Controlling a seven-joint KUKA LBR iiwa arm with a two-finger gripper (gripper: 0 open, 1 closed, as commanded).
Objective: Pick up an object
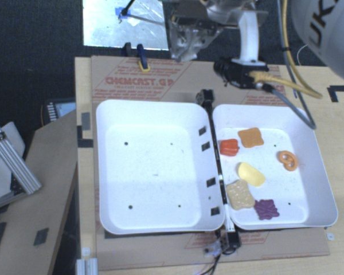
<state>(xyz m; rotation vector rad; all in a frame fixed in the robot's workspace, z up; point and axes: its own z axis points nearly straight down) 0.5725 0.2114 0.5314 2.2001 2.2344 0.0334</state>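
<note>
The right bin (315,171) holds several small items: an orange slab (250,137), a red pepper-like piece (229,147), an orange pretzel (287,160), a yellow lemon-like piece (251,174), a tan cracker (239,194) and a purple grape bunch (266,209). My gripper (186,46) hangs high at the top of the view, above the bench's far edge and well away from both bins. Nothing shows beneath it.
The left bin (112,125) lies beside the right one, joined by a black clip strip (209,148). Cables and a black fitting (241,73) cross behind the right bin. A blue-and-yellow clamp (142,59) sits at the far edge of the cardboard sheet.
</note>
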